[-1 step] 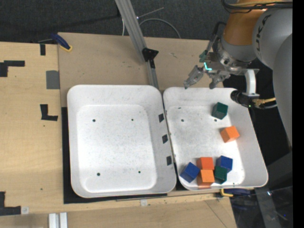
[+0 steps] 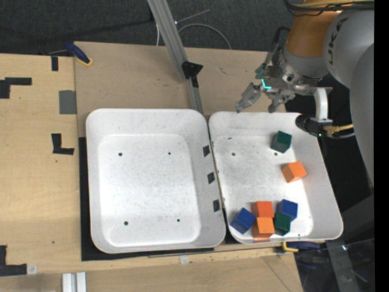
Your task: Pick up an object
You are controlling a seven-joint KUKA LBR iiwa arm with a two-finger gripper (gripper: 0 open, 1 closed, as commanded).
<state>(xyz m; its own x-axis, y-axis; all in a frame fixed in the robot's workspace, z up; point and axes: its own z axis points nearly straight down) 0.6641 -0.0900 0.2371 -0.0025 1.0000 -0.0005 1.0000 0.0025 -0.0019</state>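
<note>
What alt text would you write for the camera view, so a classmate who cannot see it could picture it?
A grey arm's open two-finger gripper hovers above the far edge of the right shallow white bin, holding nothing. That bin holds seven small cubes: one dark green, one orange, and a cluster of five near its front. The left white bin sits beside it.

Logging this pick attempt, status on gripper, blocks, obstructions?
Gripper open, above the right bin's far rim, holding nothing. Nearest: dark green block, then lone orange block; both stand apart. Other five blocks clustered at near edge.
</note>
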